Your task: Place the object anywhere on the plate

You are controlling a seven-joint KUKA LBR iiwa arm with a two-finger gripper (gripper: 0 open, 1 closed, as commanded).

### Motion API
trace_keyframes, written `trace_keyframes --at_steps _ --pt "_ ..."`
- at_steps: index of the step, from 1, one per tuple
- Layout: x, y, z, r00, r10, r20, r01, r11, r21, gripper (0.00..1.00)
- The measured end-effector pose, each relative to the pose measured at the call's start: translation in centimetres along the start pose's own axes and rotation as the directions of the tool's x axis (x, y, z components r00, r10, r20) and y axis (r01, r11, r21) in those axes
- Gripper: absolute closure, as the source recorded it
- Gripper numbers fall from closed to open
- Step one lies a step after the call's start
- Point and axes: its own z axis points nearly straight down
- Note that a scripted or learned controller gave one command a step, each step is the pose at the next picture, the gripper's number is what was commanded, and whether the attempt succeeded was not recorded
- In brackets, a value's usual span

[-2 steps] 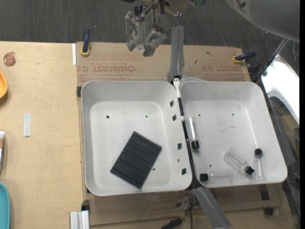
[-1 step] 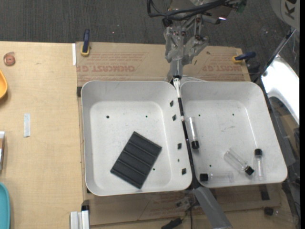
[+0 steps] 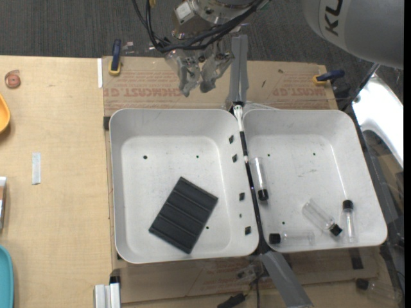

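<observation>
Wooden bench (image 3: 51,223) with two white bins (image 3: 128,133) side by side

The arm (image 3: 350,15) is cut off by the top and right edges. An orange thing (image 3: 3,117) and a teal thing (image 3: 5,278) are cropped at the left edge.

Black ridged plate (image 3: 184,214) lies tilted in the left bin (image 3: 128,133).
</observation>
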Motion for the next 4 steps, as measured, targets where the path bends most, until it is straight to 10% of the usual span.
trace_keyframes --at_steps 1,2,3,4 --pt "-0.9 -2.3 -2.7 0.852 -0.524 0.001 0.524 0.852 0.000 1.00" --pt "-2.6 7.1 -1.1 0.744 -0.668 0.001 0.668 0.744 -0.003 1.00" --pt "-1.6 0.8 -2.6 0.419 -0.908 0.003 0.908 0.419 -0.001 1.00" --pt "-1.5 0.6 -3.3 0.427 -0.904 0.009 0.904 0.427 0.003 1.00"
